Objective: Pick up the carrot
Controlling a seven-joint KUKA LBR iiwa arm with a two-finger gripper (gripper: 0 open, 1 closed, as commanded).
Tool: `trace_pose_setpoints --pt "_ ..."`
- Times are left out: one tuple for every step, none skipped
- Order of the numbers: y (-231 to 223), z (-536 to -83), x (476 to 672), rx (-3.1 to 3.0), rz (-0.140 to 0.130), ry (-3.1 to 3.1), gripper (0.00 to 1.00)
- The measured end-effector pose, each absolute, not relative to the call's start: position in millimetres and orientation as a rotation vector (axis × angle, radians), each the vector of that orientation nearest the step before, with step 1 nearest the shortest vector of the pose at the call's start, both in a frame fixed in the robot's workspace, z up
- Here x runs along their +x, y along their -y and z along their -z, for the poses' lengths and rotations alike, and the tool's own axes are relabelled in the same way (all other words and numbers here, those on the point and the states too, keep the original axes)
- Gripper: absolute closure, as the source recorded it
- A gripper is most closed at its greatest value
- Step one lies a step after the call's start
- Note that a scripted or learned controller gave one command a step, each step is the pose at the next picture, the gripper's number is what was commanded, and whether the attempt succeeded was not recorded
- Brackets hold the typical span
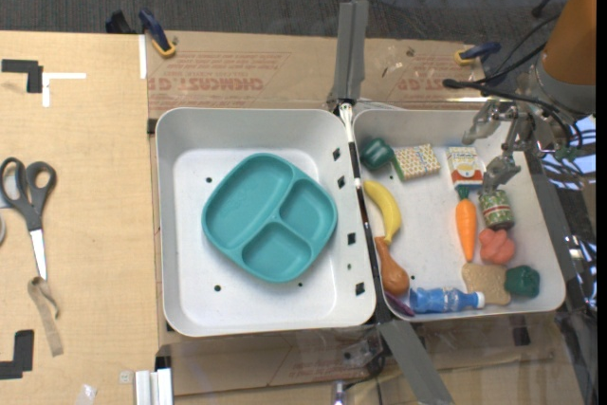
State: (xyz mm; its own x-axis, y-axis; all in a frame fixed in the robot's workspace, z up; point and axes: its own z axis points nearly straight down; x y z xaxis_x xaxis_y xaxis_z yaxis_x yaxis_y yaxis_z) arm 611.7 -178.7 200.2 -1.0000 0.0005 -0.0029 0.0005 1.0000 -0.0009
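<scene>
The carrot (466, 230) is orange with a small green top and lies lengthwise in the right bin (432, 232), right of the middle. My gripper (501, 145) hangs above the bin's far right corner, up and to the right of the carrot and apart from it. Its fingers look open with nothing between them. The grey arm with its orange band (577, 43) comes in from the right edge.
Around the carrot lie a white and red carton (464, 164), a small can (495, 209), a red piece (497, 247), a tan biscuit (486, 281), a blue bottle (446, 300) and a banana (384, 207). The left bin (180, 280) holds a teal divided plate (270, 216). Scissors (28, 204) lie on the bench at far left.
</scene>
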Motion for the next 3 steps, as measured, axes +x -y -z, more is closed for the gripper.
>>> trace_pose_setpoints --pt "161 -93 576.2 -0.014 0.001 -3.138 0.0" --pt "160 -104 578.1 -0.02 0.003 -3.133 1.0" --pt "143 -175 594.4 0.037 0.001 -3.135 1.0"
